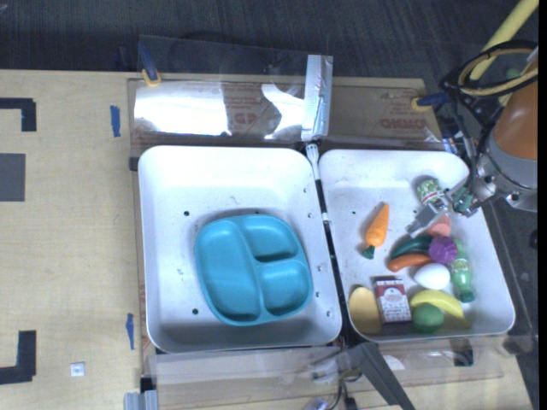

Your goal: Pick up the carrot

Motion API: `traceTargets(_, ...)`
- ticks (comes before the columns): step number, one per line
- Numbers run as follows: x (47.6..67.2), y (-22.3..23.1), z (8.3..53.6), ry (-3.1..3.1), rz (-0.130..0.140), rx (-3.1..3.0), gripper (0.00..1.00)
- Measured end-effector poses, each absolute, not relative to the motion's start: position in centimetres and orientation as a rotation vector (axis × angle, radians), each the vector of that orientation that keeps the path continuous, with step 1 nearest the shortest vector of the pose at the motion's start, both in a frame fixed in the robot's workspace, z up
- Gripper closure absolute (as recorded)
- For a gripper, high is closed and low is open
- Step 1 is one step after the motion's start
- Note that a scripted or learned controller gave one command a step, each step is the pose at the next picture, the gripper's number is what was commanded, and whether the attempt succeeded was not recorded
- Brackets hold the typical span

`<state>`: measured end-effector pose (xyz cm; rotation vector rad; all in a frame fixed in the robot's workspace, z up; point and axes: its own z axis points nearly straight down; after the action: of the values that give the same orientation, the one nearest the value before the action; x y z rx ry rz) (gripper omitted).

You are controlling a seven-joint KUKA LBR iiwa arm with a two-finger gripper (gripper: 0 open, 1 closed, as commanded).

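The carrot point(377, 226) is orange with a green stem end and lies in the right bin point(350, 186), left of the pile of toy food, its tip pointing up. My gripper point(424, 222) hangs low over the right bin, about a hand's width to the right of the carrot and apart from it. It sits just above a pink item point(441, 226) and a red-and-green pepper point(410, 248). The arm's orange band point(517, 131) is at the right edge.
Around the gripper lie a small can point(427, 188), purple grapes point(443, 248), a white egg point(432, 277), a banana point(438, 301), a lime point(427, 317), a red box point(391, 301) and a green bottle point(462, 278). A blue divided plate point(253, 267) sits in the left bin point(162, 186).
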<state>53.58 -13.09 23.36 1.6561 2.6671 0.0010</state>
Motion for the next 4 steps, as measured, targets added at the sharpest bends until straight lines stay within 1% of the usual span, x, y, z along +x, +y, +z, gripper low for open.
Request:
traceTargets(1,56.1,-6.8,18.3,2.744,-0.002,1.543,0.0)
traceTargets(2,54.9,-11.6,8.7,2.684,0.003,1.628,0.0)
traceTargets(3,61.5,-11.4,8.6,2.221,0.006,2.216,0.0)
traceTargets(4,61.7,-11.3,9.5,2.223,0.007,2.21,1.0)
